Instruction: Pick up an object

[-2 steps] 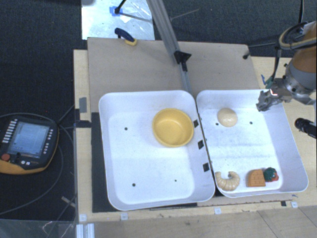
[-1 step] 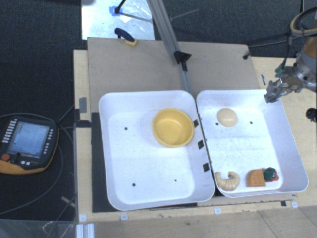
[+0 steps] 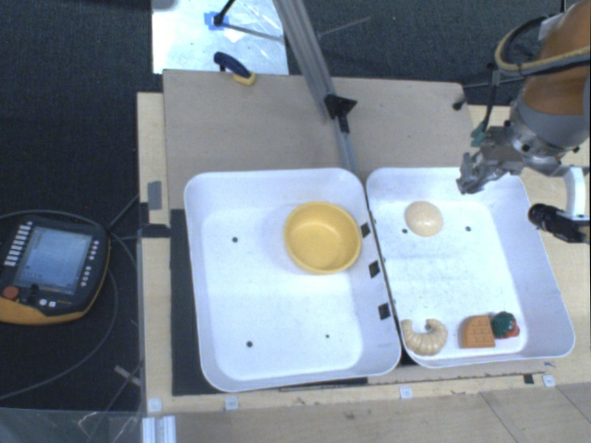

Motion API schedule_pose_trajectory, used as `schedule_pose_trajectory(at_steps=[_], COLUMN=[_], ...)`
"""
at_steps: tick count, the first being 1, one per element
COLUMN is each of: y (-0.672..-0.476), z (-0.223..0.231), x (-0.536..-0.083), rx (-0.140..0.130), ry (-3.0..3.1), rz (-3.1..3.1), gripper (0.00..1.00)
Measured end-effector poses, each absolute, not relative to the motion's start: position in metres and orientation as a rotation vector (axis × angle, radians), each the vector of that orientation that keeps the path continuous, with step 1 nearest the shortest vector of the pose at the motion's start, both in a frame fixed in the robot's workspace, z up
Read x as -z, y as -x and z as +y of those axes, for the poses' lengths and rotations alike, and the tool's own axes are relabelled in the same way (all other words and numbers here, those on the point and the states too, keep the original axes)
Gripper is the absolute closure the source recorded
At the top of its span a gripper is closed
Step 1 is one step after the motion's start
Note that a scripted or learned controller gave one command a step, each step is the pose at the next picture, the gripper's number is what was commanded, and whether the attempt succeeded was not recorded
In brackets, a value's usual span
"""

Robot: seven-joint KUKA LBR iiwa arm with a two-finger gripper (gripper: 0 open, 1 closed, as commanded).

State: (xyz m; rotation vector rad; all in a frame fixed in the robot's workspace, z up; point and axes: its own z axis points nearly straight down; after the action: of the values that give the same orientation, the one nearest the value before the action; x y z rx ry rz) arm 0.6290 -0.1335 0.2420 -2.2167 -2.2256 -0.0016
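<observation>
Gripper [image 3: 471, 179] at upper right of frame, poised over the right bin's [image 3: 545, 284] far rim, opening impossible to tell, nothing seen in it; cream round bun [image 3: 424, 218] just lower left, croissant [image 3: 425, 336] and orange waffle [image 3: 477, 331] lower right, yellow bowl [image 3: 322, 237] centre.

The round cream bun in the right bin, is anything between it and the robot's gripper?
Nothing visible. The gripper hangs over the right white bin's far edge, and only bare bin floor lies between it and the round cream bun.
</observation>
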Motion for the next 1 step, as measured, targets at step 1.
schedule_pose_trajectory(at_steps=[1], y=[-0.6280], z=[-0.0797], x=[-0.2482], rx=[0.003], ry=[2.216], rz=[-2.227], gripper=[1.00])
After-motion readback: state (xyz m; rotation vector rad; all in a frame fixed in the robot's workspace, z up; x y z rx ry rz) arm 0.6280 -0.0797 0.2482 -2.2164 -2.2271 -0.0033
